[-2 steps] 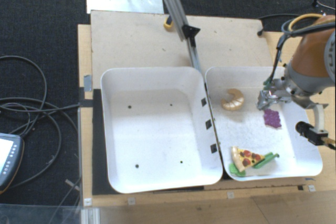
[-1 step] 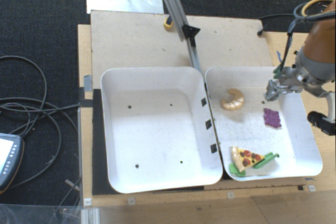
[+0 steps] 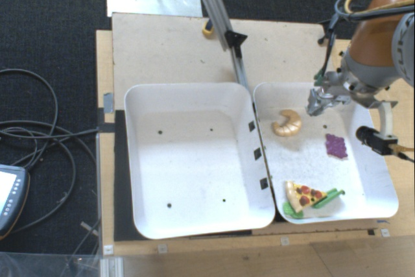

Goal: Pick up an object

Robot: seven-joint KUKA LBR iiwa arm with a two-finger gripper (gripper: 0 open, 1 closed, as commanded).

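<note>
A pale wooden desk (image 3: 168,52) stands on dark speckled carpet (image 3: 52,16), and it carries two shallow white plastic bins side by side. The left bin (image 3: 136,159) shows only a few small dark spots on its floor. The right bin (image 3: 376,178) holds four things: one tan croissant-shaped toy (image 3: 286,123) at its far left, one small purple bunch-shaped toy (image 3: 336,146) towards the right, and, in the near part, one pizza-slice toy (image 3: 303,194) with one green stick-shaped piece (image 3: 327,198) touching its right side. A grey metal pole (image 3: 217,3) slants across the far half of the desk to the join between the bins. Black cables (image 3: 39,133) loop on the carpet at the left, beside the corner of a screened handset (image 3: 10,194). No writing can be read anywhere. The grey and orange arm's metal gripper (image 3: 316,104) hangs over the far part of the right bin, just right of the croissant; whether it is apart or together cannot be told.
</note>
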